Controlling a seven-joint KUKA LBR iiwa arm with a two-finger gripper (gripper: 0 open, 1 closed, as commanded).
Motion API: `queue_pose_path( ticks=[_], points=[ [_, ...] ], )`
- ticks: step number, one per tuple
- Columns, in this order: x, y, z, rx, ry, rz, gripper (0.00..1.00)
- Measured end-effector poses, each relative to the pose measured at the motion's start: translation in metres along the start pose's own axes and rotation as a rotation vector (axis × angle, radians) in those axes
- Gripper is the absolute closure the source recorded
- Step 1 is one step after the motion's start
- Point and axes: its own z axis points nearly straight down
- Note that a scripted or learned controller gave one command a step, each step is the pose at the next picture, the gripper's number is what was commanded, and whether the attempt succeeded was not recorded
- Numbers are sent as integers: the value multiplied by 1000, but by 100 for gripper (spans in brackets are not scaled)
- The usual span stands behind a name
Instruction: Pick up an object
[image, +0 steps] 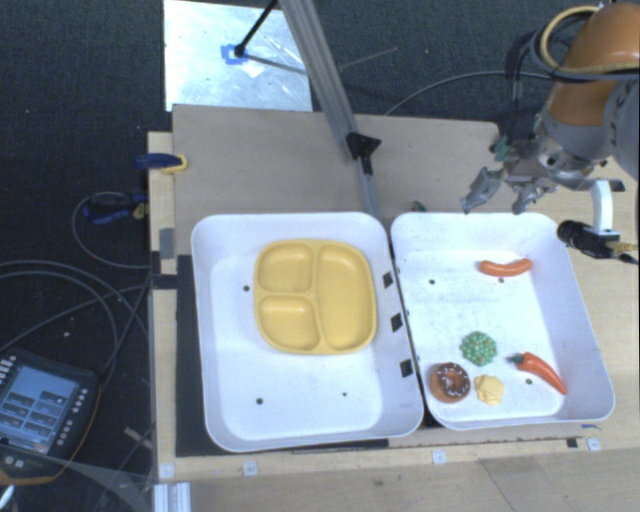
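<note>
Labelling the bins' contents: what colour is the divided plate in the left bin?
Yellow; the plate shows best in the camera view.

Two white bins (300, 425) on a tan counter (260, 160). Tray (315, 296): plain yellow. Below the grey end effector (500, 195): orange-red sausage (505, 266), speckled green ball (478, 348), orange-red carrot (543, 371) with green tip, brown donut (450, 381) with pale flecks, pale yellow piece (489, 389). Arm band (600, 55): orange.

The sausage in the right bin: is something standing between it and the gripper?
Nothing visible does. The gripper hangs open above the right bin's far rim, and only bare bin floor lies between it and the sausage.
</note>
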Motion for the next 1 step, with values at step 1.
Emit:
queue_pose_path(
  ticks=[1],
  points=[
    [0,0,0,0,-1,0,0]
  ],
)
